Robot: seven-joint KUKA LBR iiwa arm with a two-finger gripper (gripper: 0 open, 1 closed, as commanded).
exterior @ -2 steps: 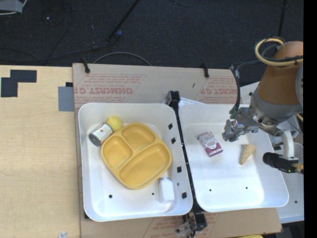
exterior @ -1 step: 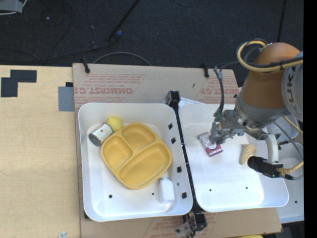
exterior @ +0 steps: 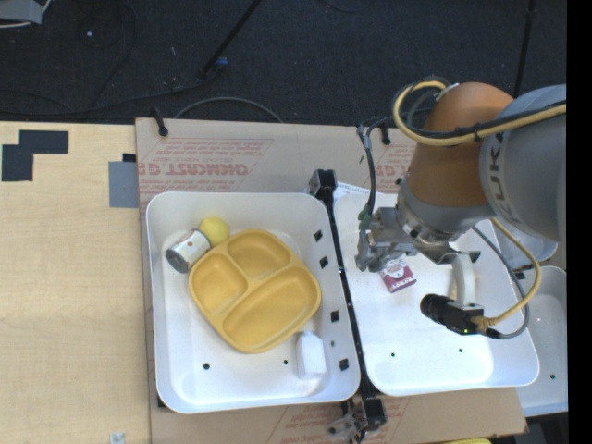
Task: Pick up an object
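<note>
Orange-banded arm [exterior: 462, 146] reaches in from the right, over the right bin [exterior: 444, 368]. Gripper [exterior: 377, 248] sits low near that bin's left wall; whether the jaws are released or clenched cannot be told. Small white-and-maroon packet [exterior: 400, 276] lies on the bin floor just beside the gripper. Left bin [exterior: 176, 377] holds a yellow divided tray [exterior: 254, 289], a yellow ball [exterior: 215, 229] and a small can [exterior: 187, 250] at its upper-left edge, and a white bottle [exterior: 311, 354] at its lower right.
</note>
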